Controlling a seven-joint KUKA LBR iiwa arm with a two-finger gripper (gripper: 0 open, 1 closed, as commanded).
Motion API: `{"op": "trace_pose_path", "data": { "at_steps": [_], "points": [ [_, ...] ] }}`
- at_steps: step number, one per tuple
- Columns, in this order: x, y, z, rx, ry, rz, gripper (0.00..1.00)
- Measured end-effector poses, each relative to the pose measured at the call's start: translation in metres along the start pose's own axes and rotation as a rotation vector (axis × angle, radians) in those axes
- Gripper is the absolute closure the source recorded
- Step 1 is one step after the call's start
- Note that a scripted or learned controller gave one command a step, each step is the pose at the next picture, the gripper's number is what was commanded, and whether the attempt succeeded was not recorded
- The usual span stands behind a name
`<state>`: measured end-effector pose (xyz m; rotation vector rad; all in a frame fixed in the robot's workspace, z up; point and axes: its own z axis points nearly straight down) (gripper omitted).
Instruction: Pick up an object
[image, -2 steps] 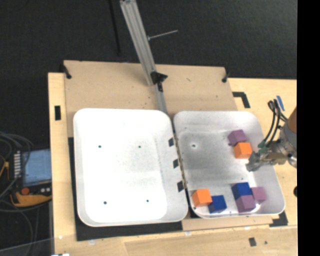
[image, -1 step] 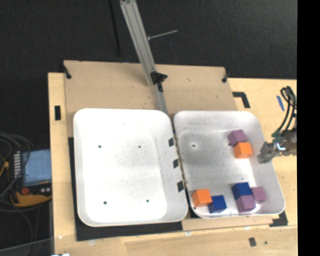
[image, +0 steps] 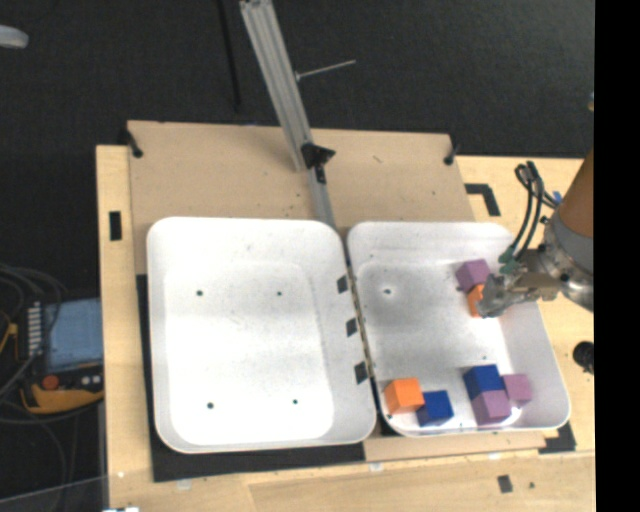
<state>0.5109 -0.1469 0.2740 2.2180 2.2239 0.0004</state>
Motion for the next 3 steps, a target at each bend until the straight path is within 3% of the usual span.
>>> {"op": "trace_pose_path", "data": {
  "at_steps": [2,3],
  "points": [
    [0.094,0.048,0.023,-0.001,0.000,-0.004,1.00],
    [0.146,0.070,0.016,-0.002,0.002,-0.005,1.00]
  ]
}}
